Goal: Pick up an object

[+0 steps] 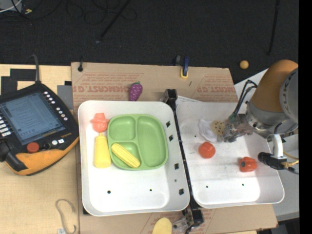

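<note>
Two white bins [92, 145] sit on cardboard at frame centre. Right of centre, the gripper [228, 134] hovers by a pale speckled lump [218, 127]; whether it grips, I cannot tell. Below it lies a tomato [206, 150]: round, smooth plastic, likely light and slippery; grasp across its middle.

Far side: dark black floor [146, 23] with loose cables [29, 1]. Bench: light wood top [29, 199], brown cardboard sheet [156, 82] under the bins. Control pendant [34, 126] on left. Lighting even.
</note>
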